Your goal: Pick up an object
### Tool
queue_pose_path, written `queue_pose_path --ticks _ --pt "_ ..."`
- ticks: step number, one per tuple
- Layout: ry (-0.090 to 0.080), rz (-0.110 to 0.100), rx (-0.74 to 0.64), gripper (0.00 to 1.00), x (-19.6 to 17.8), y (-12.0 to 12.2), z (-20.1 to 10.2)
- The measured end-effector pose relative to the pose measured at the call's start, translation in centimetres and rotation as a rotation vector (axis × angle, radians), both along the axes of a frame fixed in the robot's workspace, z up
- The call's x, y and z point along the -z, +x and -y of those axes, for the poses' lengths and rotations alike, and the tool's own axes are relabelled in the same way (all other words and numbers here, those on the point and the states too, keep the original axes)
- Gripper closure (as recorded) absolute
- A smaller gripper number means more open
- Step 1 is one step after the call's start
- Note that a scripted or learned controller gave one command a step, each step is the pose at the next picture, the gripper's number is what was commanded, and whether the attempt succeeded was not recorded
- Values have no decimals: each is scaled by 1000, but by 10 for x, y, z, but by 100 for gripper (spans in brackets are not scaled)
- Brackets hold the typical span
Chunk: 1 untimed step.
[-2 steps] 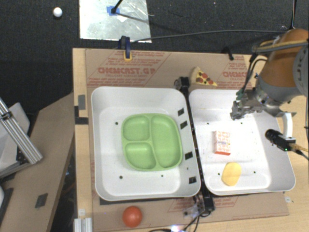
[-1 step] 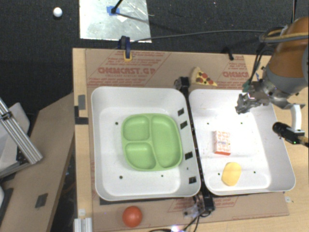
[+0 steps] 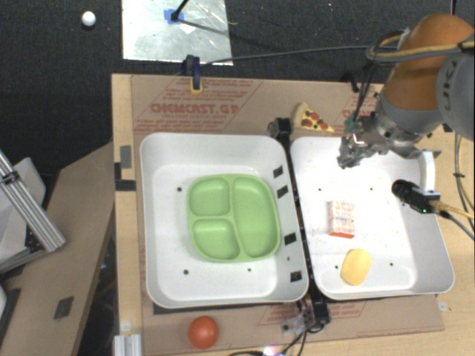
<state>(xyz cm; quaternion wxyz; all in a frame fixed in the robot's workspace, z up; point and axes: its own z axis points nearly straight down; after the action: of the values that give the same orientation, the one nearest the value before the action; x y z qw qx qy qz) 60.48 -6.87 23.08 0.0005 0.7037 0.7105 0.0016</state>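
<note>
The right bin [image 3: 423, 265] holds a small white and orange box [image 3: 341, 219] near its middle and a yellow lemon-like object [image 3: 356, 266] toward its front. My gripper [image 3: 350, 156] hangs over the far left part of this bin, above and behind the box, with nothing seen between its fingers. The left bin [image 3: 159, 221] holds a green divided tray [image 3: 233, 217].
A pizza-slice toy [image 3: 312, 118] lies on the bench behind the bins. A red ball [image 3: 203, 331] rests on the bench in front of the left bin. A blue and yellow clamp [image 3: 193, 73] stands at the bench's back edge.
</note>
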Motion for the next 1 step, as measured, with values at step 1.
queue_pose_path --ticks 1 --pt "1 -2 0 100 12 4 -55"
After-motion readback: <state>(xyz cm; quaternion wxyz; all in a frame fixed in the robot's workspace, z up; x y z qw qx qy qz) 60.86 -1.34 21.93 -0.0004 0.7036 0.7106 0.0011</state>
